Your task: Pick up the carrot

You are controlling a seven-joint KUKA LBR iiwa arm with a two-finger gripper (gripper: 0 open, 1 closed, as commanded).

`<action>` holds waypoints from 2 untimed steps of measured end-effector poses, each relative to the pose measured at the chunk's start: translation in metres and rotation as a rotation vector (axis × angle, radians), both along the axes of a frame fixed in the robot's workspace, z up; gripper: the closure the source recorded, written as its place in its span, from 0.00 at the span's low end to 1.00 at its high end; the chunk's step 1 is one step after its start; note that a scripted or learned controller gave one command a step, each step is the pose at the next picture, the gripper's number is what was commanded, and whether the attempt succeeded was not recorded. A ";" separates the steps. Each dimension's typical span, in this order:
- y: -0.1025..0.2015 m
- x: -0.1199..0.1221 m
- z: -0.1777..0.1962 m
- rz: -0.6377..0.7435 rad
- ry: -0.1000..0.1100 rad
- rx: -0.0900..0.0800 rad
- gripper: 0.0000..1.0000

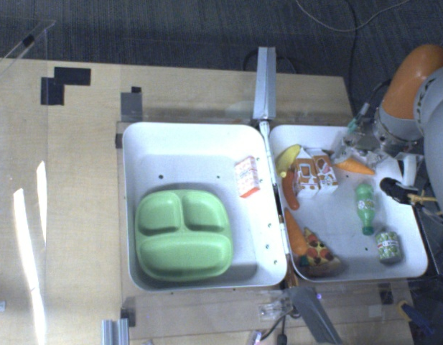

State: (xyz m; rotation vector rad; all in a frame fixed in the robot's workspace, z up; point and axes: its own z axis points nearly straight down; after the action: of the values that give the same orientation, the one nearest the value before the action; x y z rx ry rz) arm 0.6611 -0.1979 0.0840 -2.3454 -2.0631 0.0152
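The right white bin [415, 264] is holding a crowd of things. A yellow banana [288, 157] is lying by its left wall, with a red sausage [288, 190] running down just below it. A small orange-and-white carton [313, 175] is sitting beside both, between them and the carrot. A green bottle [365, 208] is lying near the bin's middle, and a short green-labelled can [388, 245] is resting nearer the front right corner. A pizza slice [320, 256] is lying in the front left corner, touching a long orange piece [296, 234] that is leaning along the left wall.

The left white bin [135, 146] is carrying a green divided tray [184, 234] and a small red-and-white box [247, 176] near its right wall.

The carrot [356, 167] is lying at the back of the right bin, just right of the carton. It is showing as a short orange wedge, tapering to the right.

The gripper [355, 145] is hanging directly over the carrot's back edge. How far it is opening cannot be told, nor whether it is gripping anything.
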 end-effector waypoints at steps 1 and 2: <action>0.002 0.004 0.014 0.008 -0.012 -0.004 1.00; 0.055 0.002 0.002 -0.019 -0.020 -0.007 1.00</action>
State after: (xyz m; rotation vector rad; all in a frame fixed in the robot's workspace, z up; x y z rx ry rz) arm 0.6627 -0.1434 0.0858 -2.3792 -2.0528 -0.0016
